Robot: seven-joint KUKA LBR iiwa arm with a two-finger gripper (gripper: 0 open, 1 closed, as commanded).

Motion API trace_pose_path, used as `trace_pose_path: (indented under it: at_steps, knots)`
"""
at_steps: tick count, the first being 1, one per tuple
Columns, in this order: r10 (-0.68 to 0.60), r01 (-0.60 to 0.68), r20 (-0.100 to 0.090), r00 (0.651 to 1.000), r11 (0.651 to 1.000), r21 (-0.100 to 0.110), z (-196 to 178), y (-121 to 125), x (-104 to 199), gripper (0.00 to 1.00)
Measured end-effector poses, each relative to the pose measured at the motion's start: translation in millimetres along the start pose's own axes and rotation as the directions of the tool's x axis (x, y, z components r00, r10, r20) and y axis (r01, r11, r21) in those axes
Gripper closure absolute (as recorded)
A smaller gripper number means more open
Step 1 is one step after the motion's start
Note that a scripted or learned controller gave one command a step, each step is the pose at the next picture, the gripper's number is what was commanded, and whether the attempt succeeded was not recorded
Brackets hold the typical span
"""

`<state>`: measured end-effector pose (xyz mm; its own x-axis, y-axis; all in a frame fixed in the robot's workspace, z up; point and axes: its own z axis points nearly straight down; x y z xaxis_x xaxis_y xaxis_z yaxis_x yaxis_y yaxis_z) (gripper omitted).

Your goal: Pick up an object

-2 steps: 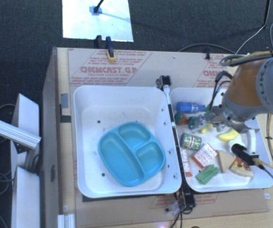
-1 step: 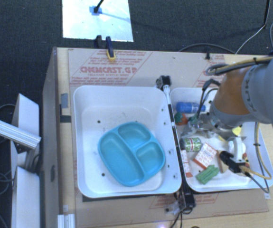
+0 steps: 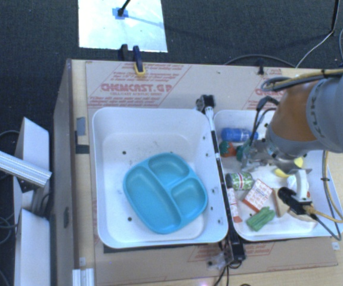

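My arm, grey with an orange band, reaches in from the right and ends low over the right-hand shallow white bin (image 3: 332,228). My gripper (image 3: 256,155) sits near that bin's upper left part, among the clutter; whether it is spread or closed I cannot tell, as the wrist hides it. Nothing can be seen held.

Just beyond my gripper, toward the bin's far wall, lies a clear plastic bottle with a blue cap (image 3: 235,134). Just below my gripper lies a small green-and-white can on its side (image 3: 240,180). Further below rest a red-and-white flat packet (image 3: 258,195) and a green ridged plastic piece (image 3: 259,218). To my left, across the bin divider, the other shallow white bin (image 3: 105,177) holds a light blue three-compartment plastic tray (image 3: 165,190).

I judge this the reaching step, with no object yet secured. Next I would need to settle over one item, likely the bottle or can, and close squarely on it.
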<state>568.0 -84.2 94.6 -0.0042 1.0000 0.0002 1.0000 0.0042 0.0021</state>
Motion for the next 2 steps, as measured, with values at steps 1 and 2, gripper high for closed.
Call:
trace_pose_path:
  at_steps: [1, 2]
  knots:
    - [0.0, 0.0, 0.0, 1.0, 1.0, 0.0, 0, 0, 0, 0.0]
    - [0.001, -0.001, 0.001, 1.0, 1.0, 0.0, 10, 40, -1, 0.0]
